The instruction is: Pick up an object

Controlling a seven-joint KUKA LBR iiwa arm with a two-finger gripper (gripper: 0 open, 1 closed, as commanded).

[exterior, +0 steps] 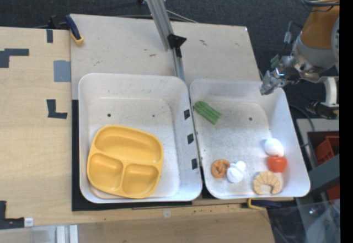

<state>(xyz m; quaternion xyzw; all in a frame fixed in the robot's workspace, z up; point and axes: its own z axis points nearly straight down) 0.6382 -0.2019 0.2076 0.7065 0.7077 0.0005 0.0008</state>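
- Our gripper (268, 83) hangs at the far right corner of the right bin (229, 86), over its rim and touching none of the items; whether it is open we cannot tell.
- Nearest to it lies the green piece (207, 112), alone in mid-bin, probably the easiest pick.
- The egg (273, 146), tomato (277, 164), croissant (268, 182), white piece (236, 172) and pretzel (220, 168) crowd the near edge.
- The left bin (132, 83) holds a yellow tray (126, 161).

R bin (287, 120) mid open, toys (253, 173) crowd front
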